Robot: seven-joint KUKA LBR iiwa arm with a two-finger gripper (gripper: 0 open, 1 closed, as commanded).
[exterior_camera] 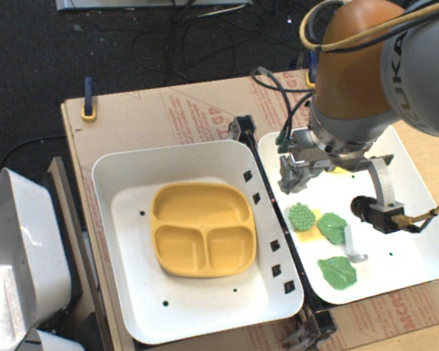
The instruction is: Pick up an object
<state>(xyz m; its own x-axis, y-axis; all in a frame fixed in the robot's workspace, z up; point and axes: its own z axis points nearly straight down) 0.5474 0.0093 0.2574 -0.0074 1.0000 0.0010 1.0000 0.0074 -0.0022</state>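
Note:
My gripper (294,175) hangs over the upper left part of the right bin (431,261), under the grey and orange wrist. Just below it lies a bumpy green object (301,217). A yellow-green piece (331,225) lies right beside that one, and a flat green leaf-like item (337,272) rests nearer the bin's front edge. A small pale grey object (352,247) sits between the yellow-green piece and the leaf. I see nothing held at the gripper.
The left bin (120,227) holds a yellow divided plate (204,228). A black divider with clips (271,212) runs between the bins. A black unit on the arm (379,215) hangs over the right bin's middle. Cables trail behind the bench.

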